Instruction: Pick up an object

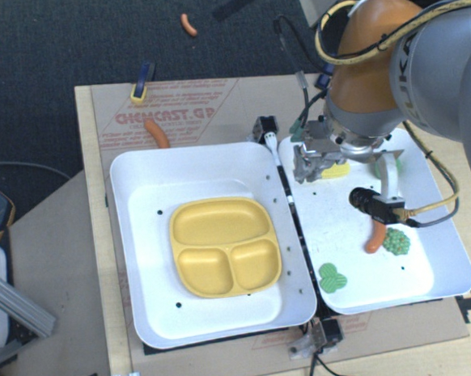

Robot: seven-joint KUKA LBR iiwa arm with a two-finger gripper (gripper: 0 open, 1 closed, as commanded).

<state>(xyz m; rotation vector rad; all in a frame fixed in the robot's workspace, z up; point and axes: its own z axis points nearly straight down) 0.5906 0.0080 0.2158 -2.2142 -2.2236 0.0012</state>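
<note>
Where the grey arm's gripper (pixel 315 167) hangs over the right white bin's (pixel 437 277) far left corner, I cannot tell its fingers' state. A flat yellow piece (pixel 337 169) lies just beside it. Nearer, an orange sausage (pixel 375 238) touches green broccoli (pixel 397 242).

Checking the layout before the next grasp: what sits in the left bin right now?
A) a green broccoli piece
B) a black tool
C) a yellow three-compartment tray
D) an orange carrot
C: the yellow tray with its three compartments lies in the left bin, while the green pieces and the orange piece lie in the right bin near the arm.
</note>
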